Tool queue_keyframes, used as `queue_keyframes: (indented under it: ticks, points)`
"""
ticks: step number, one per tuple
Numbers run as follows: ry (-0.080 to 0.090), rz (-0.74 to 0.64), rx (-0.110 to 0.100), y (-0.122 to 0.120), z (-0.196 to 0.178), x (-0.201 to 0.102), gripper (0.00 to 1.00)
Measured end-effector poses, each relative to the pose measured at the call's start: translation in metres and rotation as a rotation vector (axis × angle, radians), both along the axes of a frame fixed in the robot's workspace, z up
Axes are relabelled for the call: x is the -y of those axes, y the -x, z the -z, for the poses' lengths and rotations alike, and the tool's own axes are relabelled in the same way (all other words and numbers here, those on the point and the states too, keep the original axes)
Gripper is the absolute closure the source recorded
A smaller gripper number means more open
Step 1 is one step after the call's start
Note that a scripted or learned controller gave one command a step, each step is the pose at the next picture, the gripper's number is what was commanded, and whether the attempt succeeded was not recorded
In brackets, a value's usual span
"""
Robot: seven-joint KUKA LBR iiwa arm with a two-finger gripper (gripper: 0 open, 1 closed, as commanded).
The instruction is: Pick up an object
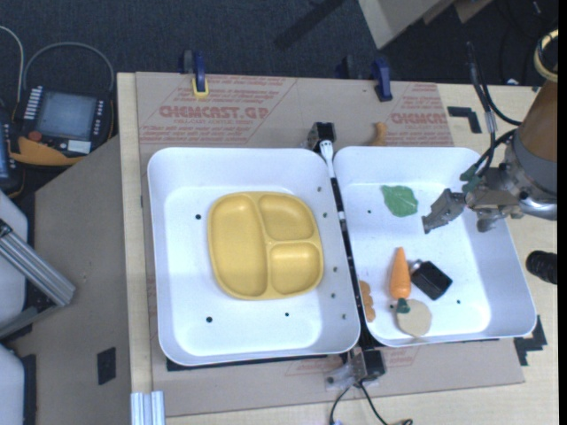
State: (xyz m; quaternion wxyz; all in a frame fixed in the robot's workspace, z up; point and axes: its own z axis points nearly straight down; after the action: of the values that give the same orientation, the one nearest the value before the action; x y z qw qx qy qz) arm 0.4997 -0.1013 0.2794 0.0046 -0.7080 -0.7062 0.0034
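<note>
Carrot (pixel 400 274), black block (pixel 431 279) and green piece (pixel 400 200) lie in the right bin (pixel 505 264); my fingers (pixel 439 211) hang spread above it, grasping nothing.

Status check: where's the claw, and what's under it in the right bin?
Claw over right bin, nothing between fingers. Green piece nearest, carrot and black block lower down. Path clear.
</note>
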Motion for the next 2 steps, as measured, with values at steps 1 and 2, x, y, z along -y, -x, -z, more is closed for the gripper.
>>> queue_keyframes:
  ticks: [1, 2]
  points:
    - [0.001, -0.003, 0.011, -0.002, -0.005, 0.000, 0.00]
    - [0.000, -0.001, 0.005, 0.009, 0.046, -0.001, 0.00]
